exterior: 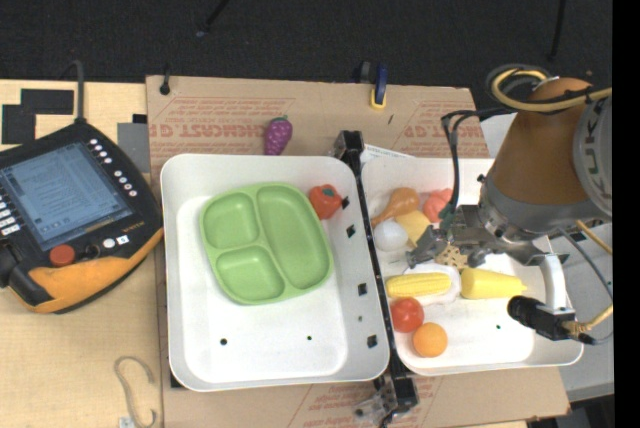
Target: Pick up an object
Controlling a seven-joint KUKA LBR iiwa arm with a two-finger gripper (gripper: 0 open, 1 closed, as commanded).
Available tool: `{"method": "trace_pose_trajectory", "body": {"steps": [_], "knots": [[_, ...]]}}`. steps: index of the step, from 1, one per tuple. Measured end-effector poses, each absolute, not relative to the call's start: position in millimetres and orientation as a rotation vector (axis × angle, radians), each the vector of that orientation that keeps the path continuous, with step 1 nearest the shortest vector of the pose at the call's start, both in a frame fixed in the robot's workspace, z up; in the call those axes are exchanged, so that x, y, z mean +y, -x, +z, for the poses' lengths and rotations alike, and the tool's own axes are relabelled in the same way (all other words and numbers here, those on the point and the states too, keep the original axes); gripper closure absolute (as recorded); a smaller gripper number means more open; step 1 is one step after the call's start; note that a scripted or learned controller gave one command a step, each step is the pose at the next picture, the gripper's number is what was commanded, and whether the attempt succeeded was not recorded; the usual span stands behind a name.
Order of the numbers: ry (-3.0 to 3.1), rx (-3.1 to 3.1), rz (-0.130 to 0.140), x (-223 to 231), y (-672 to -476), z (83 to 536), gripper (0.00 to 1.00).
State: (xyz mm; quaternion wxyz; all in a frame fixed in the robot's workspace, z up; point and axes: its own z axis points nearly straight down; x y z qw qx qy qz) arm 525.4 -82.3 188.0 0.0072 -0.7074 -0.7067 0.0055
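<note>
The grey arm with its orange band [545, 156] covers the upper right corner of the right shallow white bin [480, 341], and its body runs off the right edge. The dark claw [445, 244] is a tangle; its tips can't be made out. A pale orange pear-shaped toy [398, 203] is partly covered beside it.

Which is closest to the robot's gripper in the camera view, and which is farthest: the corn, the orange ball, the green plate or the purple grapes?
Counting from the gripper in the right bin:
1. Corn, just below it in the same bin.
2. Orange ball, lower down, near the bin's front edge.
3. Green plate, across in the left bin.
4. Purple grapes, outside the bins, on the cardboard behind the left one.
</note>
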Motion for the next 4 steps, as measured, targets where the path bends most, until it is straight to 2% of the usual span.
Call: {"method": "trace_pose_trajectory", "body": {"steps": [1,2,3,4], "knots": [[2.218,-2.219,0.004,-83,-528.4,195,0.00],[2.215,-2.215,0.010,-88,-523.3,134,0.00],[2.218,-2.223,-0.001,-86,-524.6,87,0.00],[2.230,-2.214,-0.001,-89,-524.6,99,1.00]]}}
